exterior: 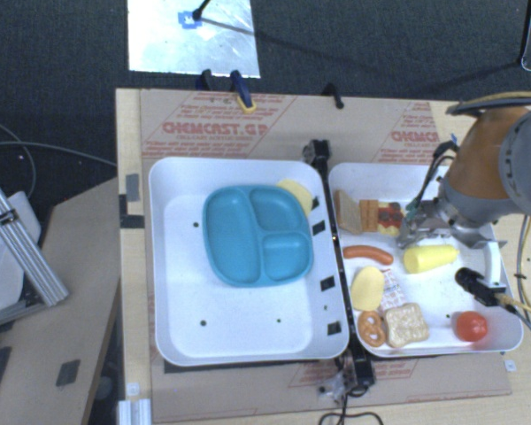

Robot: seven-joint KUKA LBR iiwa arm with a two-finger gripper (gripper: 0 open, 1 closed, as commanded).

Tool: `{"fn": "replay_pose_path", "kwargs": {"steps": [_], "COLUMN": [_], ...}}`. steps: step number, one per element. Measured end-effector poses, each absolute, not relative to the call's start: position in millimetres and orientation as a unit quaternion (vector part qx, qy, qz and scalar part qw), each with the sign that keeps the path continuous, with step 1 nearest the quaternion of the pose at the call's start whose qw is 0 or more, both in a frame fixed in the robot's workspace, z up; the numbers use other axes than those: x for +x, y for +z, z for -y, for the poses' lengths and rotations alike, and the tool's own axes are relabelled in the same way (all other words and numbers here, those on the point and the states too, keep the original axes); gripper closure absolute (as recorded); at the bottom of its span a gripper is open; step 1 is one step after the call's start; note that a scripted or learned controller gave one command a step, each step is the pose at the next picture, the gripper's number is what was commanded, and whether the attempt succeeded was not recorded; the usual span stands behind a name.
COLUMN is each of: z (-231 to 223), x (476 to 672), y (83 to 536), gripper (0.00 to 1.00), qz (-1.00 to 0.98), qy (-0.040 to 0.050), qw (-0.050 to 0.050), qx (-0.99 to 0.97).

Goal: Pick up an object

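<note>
Two shallow white bins sit side by side on the bench, the left bin (190,326) and the right bin (435,301). Nearest the camera in the right bin lie a red toy tomato (470,326), a square cracker (406,323) and a small pretzel (371,328), the cracker and pretzel touching. Just behind them are a pale yellow potato-like piece (366,288) and a thin orange sausage (368,254). Beside the sausage, towards the arm, lies a stubby yellow piece (430,258), perhaps corn; I cannot say for sure. The gripper (418,226) hangs low in this bin just behind that yellow piece, very close to it, with nothing visibly held. Whether it is parted or closed I cannot tell. At the far end of the right bin stand some brown bread slices (357,214), with a small red-and-yellow item (388,218) next to them.

In the left bin a blue divided plate (257,235) lies near the middle, and a round yellow fruit (294,193) touches its far right corner. Beyond the bins, the cardboard sheet (212,127) beneath them bears red lettering, and a blue-and-yellow clamp (242,91) grips its far edge. Farthest off, a shiny sheet (193,25) lies on the dark floor.
</note>
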State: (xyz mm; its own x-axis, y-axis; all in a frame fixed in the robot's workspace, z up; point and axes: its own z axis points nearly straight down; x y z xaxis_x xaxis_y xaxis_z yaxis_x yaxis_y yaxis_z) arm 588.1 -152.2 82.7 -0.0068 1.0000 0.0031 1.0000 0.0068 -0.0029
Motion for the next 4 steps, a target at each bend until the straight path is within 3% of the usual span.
{"fn": "replay_pose_path", "kwargs": {"steps": [1, 2, 3, 4], "z": [104, -38, -3, -39], "x": [565.2, 595.4, 555.8, 540.3], "y": [84, 192, 310, 282], "gripper": [1.0, 1.0, 1.0, 1.0], "qz": [0.709, 0.713, 0.707, 0.71], "qy": [-0.0005, -0.007, -0.005, -0.0007], "qw": [0.001, -0.003, -0.005, 0.0], "qx": [-0.705, -0.701, -0.707, -0.705]}}
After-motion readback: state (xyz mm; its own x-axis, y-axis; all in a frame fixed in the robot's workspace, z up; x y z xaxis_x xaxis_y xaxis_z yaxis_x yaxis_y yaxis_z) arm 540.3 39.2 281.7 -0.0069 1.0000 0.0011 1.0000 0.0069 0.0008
